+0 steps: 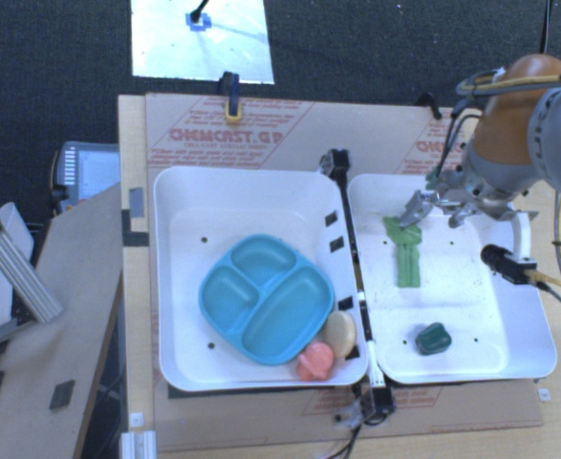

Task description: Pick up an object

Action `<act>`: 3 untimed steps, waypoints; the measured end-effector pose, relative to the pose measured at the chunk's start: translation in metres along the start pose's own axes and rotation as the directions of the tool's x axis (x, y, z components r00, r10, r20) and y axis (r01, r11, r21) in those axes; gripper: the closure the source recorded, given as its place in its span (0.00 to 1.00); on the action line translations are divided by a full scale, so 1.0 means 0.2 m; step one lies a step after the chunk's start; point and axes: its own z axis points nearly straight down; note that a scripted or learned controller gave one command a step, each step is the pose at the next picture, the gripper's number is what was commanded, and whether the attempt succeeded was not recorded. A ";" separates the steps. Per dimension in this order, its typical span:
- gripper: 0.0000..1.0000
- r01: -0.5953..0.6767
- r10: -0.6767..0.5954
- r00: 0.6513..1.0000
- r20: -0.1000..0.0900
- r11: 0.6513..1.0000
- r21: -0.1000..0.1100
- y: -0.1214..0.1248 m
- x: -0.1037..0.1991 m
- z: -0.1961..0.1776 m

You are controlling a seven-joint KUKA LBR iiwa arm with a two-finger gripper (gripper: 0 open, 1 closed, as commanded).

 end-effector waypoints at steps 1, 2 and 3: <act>0.00 0.000 0.000 1.000 0.000 1.000 0.000 0.00 0.00 0.26; 1.00 -0.001 0.001 1.000 0.001 1.000 -0.006 0.01 0.00 0.19; 1.00 0.002 -0.002 1.000 0.001 1.000 -0.009 0.06 -0.02 -0.11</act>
